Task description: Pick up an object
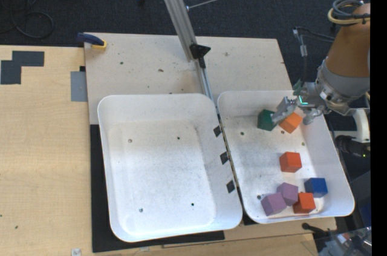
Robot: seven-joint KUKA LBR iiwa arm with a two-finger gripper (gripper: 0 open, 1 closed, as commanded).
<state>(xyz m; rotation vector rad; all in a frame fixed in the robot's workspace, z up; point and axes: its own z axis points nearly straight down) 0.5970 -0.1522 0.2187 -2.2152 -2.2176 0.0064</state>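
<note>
- The pincer (pixel 294 111) hangs over the far end of the right bin (pixel 338 155), at the counter's right edge. Whether it is spread or pressed together cannot be told from this slant; metal parts overlap the blocks beneath it.
- An orange block (pixel 292 123) lies directly at the pincer, with a green block (pixel 265 120) just beside it on the side toward the left bin (pixel 121 128). The two appear touching or nearly so. Whether the orange block is actually pinched cannot be confirmed.
- Risk: if the orange block is the target, the neighbouring green block may foul one side of the grasp, so the pincer closes on both or shoves one away.
- Risk: the orange block looks tilted; a grip on sloped faces may slip as the arm rises.
- Risk: the bin's far wall is near; a descent slightly off may strike the rim.
- Other candidates sit well apart, toward the near end of the right bin: a red block (pixel 290 161) alone, then a cluster of blue block (pixel 316 186), two purple blocks (pixel 280 198) and a small orange-red block (pixel 305 203). The cluster is tightly packed, so a grasp there would be crowded.
</note>
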